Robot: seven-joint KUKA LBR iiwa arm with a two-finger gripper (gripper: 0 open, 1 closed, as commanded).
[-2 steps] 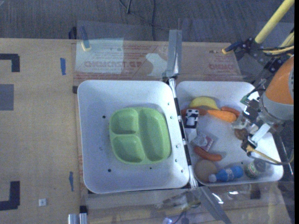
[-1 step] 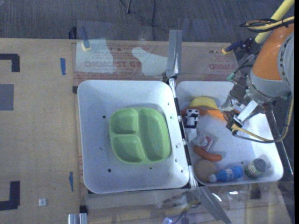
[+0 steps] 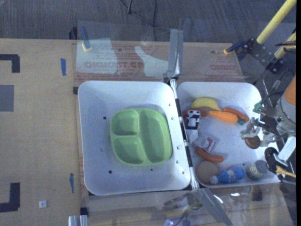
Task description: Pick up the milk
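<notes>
The milk [image 3: 192,119] is a small white carton with black cow patches. It stands in the right bin [image 3: 221,89], close against that bin's left wall. My gripper [image 3: 250,133] hangs low over the right side of the same bin, well to the right of the milk and apart from it. A small brown round thing [image 3: 253,142] lies just under the gripper; I cannot tell whether it is touched.
Around the milk lie a yellow fruit [image 3: 205,103], an orange carrot [image 3: 223,117], a silvery packet [image 3: 206,141], a sausage [image 3: 209,156], a tan disc [image 3: 205,171], a blue bottle [image 3: 230,175] and a can [image 3: 257,169]. The left bin [image 3: 94,140] holds a green divided plate [image 3: 140,136].
</notes>
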